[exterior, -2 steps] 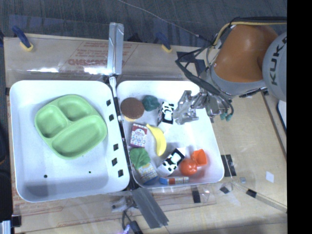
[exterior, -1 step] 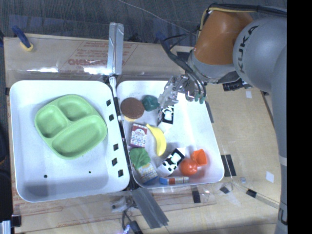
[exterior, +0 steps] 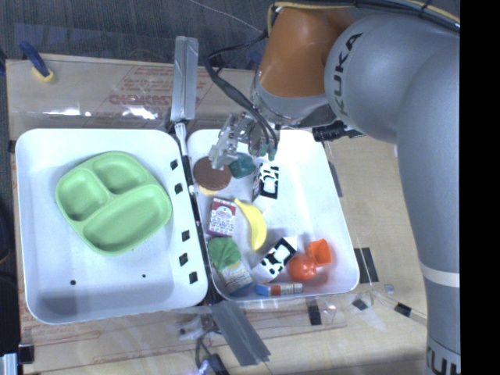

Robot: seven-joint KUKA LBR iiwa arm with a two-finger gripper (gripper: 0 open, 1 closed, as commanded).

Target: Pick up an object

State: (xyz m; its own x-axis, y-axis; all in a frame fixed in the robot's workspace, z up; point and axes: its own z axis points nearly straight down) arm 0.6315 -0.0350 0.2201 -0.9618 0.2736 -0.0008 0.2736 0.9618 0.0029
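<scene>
Two white bins: the left bin (exterior: pixel 31 209) holds one green plate (exterior: pixel 113 201); the right bin (exterior: pixel 332 201) holds one banana (exterior: pixel 253 223) and one brown disc (exterior: pixel 212 174). The hand (exterior: pixel 234 148) hovers at the disc's one o'clock; I cannot tell its spread.

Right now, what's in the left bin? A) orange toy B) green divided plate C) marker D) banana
B: the green divided plate lies in the left bin, while the banana, the orange toy and the marker all sit in the right bin.
</scene>
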